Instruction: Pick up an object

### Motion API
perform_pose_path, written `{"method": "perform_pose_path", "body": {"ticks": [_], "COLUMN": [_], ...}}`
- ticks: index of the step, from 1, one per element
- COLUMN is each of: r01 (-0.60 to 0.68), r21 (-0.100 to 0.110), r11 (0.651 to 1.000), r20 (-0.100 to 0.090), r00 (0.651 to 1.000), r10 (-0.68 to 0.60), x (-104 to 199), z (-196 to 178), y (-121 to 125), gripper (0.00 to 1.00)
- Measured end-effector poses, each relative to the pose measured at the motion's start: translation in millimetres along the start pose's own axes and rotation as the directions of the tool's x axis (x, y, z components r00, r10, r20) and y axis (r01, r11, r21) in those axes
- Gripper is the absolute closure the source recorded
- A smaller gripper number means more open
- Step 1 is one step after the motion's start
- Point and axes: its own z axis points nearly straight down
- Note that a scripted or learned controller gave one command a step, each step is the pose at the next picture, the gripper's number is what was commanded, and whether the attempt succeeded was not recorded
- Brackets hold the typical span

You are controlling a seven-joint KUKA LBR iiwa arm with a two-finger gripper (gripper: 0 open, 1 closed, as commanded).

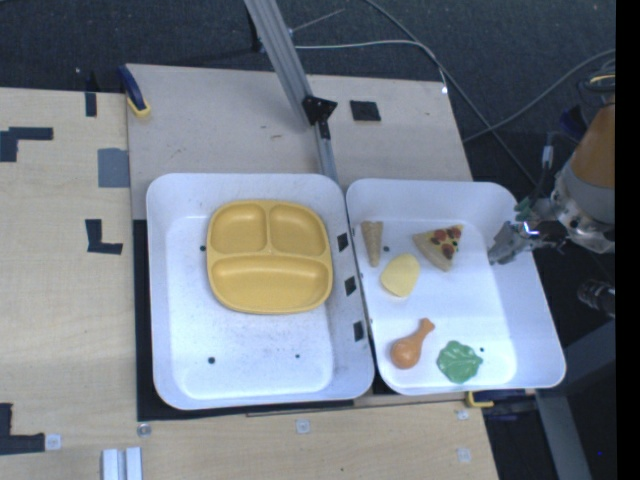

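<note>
The right bin [520, 298] holds several toy foods: a tan cone [372, 240], a pizza slice [441, 245], a pale yellow piece [400, 275], an orange drumstick [411, 344] and a green leafy piece [459, 361]. My gripper [507, 242] hangs over the right bin's right rim, to the right of the pizza slice, with nothing seen between its fingers. The grey arm with its orange band [600, 153] comes in from the right edge.
The left bin [180, 298] holds a yellow three-part plate [269, 255]. A metal rod [285, 53] slants down from the top to the gap between the bins. Cables lie on the dark floor at the upper right.
</note>
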Motion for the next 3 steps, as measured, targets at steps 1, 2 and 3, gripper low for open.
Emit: {"method": "perform_pose_path", "body": {"ticks": [1,2,3], "r01": [0.004,0.006,0.006], "r21": [0.0,0.0,0.001], "r11": [1.0,1.0,1.0], "r20": [-0.002,-0.002,-0.002], "r00": [1.0,1.0,1.0], "r10": [-0.004,-0.006,-0.006], "x": [46,104,156], "z": [-9,-19,-29], "y": [-3,-12,-17], "gripper": [1.0,1.0,1.0]}}
